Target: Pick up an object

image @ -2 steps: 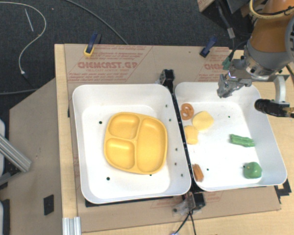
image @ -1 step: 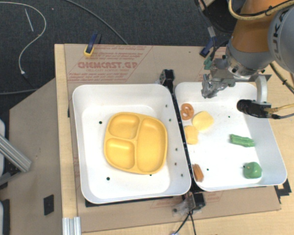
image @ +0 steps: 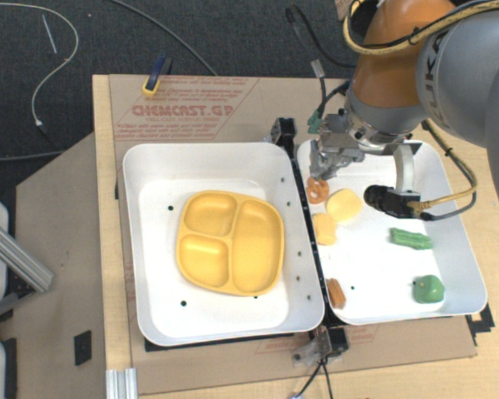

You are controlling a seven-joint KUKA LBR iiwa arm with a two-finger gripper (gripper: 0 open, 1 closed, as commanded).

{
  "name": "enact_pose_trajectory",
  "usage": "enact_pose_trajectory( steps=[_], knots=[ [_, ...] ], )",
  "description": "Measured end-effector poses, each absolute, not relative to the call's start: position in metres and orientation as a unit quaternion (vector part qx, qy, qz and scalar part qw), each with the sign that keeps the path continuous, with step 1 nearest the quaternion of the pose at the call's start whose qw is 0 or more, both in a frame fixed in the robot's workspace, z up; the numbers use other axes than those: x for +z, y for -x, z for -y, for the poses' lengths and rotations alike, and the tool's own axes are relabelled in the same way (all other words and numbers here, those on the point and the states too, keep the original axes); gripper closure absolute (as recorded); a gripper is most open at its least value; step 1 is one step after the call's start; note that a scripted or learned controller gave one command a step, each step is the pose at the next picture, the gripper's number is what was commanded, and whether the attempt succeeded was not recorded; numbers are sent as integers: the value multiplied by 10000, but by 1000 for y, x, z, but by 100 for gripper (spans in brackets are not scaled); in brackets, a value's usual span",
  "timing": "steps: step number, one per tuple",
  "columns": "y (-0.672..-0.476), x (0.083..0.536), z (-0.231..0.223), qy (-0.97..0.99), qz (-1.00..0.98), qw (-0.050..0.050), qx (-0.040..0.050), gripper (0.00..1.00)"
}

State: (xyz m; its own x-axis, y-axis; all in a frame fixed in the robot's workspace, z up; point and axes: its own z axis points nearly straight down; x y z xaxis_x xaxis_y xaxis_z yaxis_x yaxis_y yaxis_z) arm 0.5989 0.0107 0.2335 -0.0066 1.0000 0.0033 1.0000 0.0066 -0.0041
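The likeliest target was a small orange ring-shaped piece (image: 318, 191) lying at the left edge of the right bin (image: 457, 223), hard against the divider between the two bins. The gripper (image: 324, 169) hung directly over it, at roughly twelve o'clock from the ring, its tip very close to or touching the piece; whether the fingers were spread or pressed together could not be told from this angle, and nothing was visibly pinched between them.

Just at four o'clock from the ring sat a pale yellow lump (image: 344, 205), and at six o'clock an orange-yellow chunk (image: 324, 229). Farther off, toward five o'clock, a small brown piece (image: 335, 293) lay near the bin's lower rim. Well apart at three to four o'clock were a green pod-shaped item (image: 411, 239) and a green pepper-like item (image: 428, 289). The left bin (image: 150, 173) held a yellow divided plate (image: 230, 243).

The step in hand looked like the descent onto the ring. The next move would call for closing squarely on it without clipping the wall, then lifting straight up.
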Motion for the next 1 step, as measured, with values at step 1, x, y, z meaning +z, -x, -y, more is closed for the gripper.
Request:
enact_pose_trajectory(
  steps=[1],
  knots=[
    [-596,228,-58,7052,7090,24,5,100]
  ],
)
